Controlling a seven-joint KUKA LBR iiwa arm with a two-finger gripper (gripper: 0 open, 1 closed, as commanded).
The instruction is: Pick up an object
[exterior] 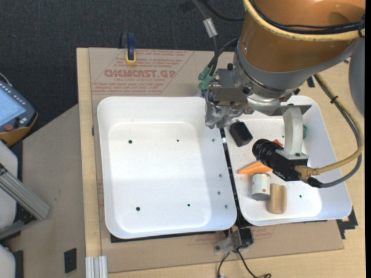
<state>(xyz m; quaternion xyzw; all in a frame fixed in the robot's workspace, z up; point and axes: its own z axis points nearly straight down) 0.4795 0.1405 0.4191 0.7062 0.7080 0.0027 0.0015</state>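
Hanging over the right white plastic bin [327, 155] near its inner edge, the metal two-finger gripper [219, 116]; its opening cannot be told. Just right: small black block [240, 134]. Farther right and nearer: orange carrot-shaped piece [254, 168], tan wooden cylinder [277, 198].

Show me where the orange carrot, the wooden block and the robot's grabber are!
orange carrot [254, 168]: camera view, middle of its body.
wooden block [277, 198]: camera view, centre of its top face.
gripper [219, 119]: camera view, between its fingertips.
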